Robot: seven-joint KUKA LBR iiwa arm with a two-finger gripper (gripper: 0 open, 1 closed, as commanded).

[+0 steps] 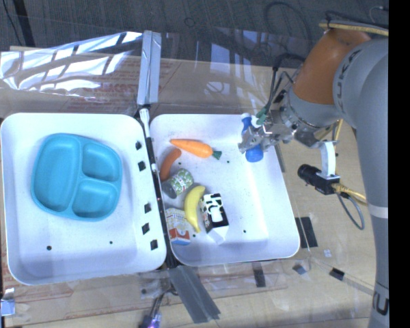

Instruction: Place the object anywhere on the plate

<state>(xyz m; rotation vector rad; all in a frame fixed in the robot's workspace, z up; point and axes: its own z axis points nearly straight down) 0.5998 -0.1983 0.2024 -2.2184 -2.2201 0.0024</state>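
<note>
The gripper (254,142), jaws pinching a blue object (250,141), sits with the blue plate (75,176) well apart toward nine o'clock.

Blue object (253,152) partly behind claw (254,141)

Carrot (191,147), banana (193,207), small can (181,181), black-and-white carton (214,216), all in right bin (273,203)

Robot lab: arm (342,67) over bench (212,74), 2 white bins (20,183), loose cables (348,197).
</note>
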